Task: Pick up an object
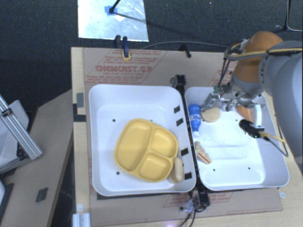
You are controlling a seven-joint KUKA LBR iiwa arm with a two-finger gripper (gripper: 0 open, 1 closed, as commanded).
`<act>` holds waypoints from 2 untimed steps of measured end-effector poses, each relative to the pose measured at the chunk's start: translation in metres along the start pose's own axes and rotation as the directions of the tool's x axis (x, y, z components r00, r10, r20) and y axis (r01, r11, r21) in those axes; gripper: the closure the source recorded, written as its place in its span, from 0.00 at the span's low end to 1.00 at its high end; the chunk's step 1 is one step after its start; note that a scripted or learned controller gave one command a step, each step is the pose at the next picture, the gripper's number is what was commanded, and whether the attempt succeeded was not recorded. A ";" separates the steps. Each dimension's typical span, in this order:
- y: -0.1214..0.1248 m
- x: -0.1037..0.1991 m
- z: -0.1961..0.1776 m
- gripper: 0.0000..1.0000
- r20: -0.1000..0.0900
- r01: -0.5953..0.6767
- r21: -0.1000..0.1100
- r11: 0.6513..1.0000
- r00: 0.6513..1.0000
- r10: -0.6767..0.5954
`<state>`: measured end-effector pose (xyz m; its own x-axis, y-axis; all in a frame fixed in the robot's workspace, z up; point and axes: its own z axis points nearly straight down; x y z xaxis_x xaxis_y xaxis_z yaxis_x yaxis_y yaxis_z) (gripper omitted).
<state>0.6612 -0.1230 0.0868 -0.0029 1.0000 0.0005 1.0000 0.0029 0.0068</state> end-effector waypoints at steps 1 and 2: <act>0.004 0.000 -0.016 1.00 0.002 0.003 -0.012 1.000 1.000 -0.003; -0.001 -0.008 -0.071 1.00 0.002 -0.002 0.000 1.000 1.000 0.002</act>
